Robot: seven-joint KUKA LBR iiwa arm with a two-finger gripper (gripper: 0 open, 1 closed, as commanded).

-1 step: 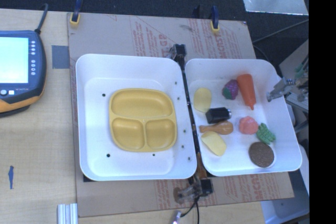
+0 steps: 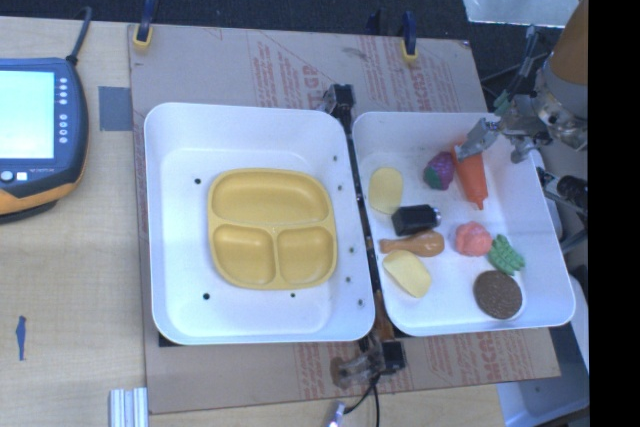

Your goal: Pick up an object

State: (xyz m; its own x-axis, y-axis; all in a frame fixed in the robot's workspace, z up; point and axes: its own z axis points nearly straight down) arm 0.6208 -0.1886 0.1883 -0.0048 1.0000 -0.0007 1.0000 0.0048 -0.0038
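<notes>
From the camera above the bench, two shallow white bins sit side by side on a sheet of cardboard (image 2: 300, 65). The left bin (image 2: 180, 145) holds a yellow three-compartment tray (image 2: 272, 227), lying flat near its middle. The right bin (image 2: 545, 225) holds a scatter of toy food: a pale yellow piece (image 2: 386, 189) near its left wall, a small black block (image 2: 415, 217) just right of that, a tan drumstick-shaped piece (image 2: 415, 244) below the block, and a pale yellow wedge (image 2: 408, 273) below that again. Further right lie a purple and green piece (image 2: 439, 171), an orange carrot (image 2: 472, 177), a pink lump (image 2: 474, 239), a green leafy piece (image 2: 506, 256) and a round brown disc (image 2: 497, 295).

The gripper (image 2: 498, 133) hangs over the upper right part of the right bin, the arm cut off by the right side of the frame with only a patch of its orange band showing. One grey finger (image 2: 478, 137) slants down to the top of the carrot and seems to touch it; the other is hard to separate from the metal parts behind it, so whether the jaws are spread or pinched cannot be told, nor whether the carrot sits between them.

A teach pendant (image 2: 35, 135) with a pale screen lies on the wooden bench at far left, partly cut off.
</notes>
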